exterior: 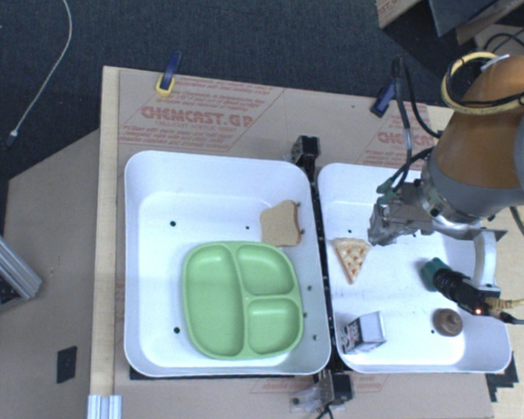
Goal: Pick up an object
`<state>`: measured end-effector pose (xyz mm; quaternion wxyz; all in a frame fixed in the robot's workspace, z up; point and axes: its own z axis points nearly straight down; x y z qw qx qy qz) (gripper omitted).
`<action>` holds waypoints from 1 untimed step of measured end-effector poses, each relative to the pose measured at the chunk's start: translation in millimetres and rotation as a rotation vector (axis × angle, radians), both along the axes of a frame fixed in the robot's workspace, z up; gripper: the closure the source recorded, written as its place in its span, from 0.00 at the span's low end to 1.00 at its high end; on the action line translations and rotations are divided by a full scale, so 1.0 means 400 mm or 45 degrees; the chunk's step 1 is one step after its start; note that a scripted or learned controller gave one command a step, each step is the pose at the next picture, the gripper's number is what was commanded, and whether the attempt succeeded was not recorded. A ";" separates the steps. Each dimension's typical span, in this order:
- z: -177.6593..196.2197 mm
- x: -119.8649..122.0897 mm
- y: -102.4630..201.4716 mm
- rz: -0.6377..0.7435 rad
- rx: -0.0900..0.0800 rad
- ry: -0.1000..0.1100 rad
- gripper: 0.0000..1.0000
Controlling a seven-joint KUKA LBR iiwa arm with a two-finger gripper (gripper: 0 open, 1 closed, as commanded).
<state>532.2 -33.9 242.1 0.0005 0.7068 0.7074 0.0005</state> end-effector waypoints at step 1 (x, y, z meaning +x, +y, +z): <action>-0.036 0.048 0.134 0.006 0.001 0.000 1.00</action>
